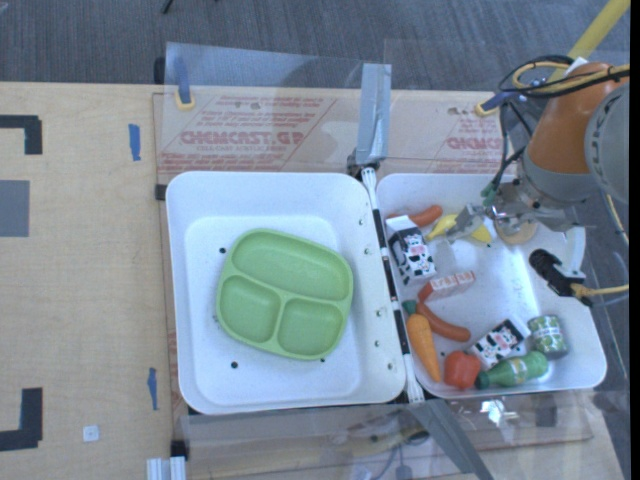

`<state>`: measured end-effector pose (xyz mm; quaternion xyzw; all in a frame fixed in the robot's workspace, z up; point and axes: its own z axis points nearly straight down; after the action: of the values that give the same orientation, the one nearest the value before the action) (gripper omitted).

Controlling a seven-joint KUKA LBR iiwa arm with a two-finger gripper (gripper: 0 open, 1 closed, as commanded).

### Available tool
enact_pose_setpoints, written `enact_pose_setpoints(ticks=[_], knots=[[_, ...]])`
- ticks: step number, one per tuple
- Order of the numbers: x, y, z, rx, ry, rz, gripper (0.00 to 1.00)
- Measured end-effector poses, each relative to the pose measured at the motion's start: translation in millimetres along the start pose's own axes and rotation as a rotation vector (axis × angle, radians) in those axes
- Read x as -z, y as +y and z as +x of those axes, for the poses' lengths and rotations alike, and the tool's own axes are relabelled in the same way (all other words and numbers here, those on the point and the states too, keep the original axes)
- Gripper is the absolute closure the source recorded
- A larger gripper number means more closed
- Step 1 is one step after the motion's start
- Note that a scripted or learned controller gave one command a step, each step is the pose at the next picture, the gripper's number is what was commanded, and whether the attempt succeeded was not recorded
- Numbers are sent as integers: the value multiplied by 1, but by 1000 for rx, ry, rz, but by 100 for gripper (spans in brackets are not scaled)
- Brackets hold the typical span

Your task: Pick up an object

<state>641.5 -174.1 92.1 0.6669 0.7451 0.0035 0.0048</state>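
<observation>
the step in hand looked like the reach: the arm (pixel 575 118) came in over the far corner of the right bin (pixel 590 368), and the claw (pixel 470 223) hung low at the far end of that bin, just above or against a small yellow piece (pixel 482 232). whether the claw was open or closed could not be told, since the metal parts and the yellow piece blurred together there, so no grasp could be claimed.

the things to pick all lay in the right bin. taking the claw as the landmark, an orange-red sausage-like piece (pixel 427 215) lay just beside it toward the divider, a black-and-white cow-print box (pixel 413 256) sat a little nearer the camera than that, and a small pink pack (pixel 452 283) lay nearer still. well apart from the claw, at the near end, lay a carrot (pixel 421 340), a tomato-like red piece (pixel 461 369), a green bottle (pixel 515 370), a second cow-print box (pixel 499 343) and a small can (pixel 547 335). the left bin (pixel 190 268) held a green divided plate (pixel 285 293).

the next move probably called for settling the claw squarely over one piece, likely the yellow one, closing on it, and lifting straight up clear of the neighbours.
</observation>
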Motion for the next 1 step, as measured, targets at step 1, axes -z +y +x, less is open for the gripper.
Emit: enact_pose_setpoints(ticks=[1], knots=[[6, -1, 2, 2, 2, 6, 100]])
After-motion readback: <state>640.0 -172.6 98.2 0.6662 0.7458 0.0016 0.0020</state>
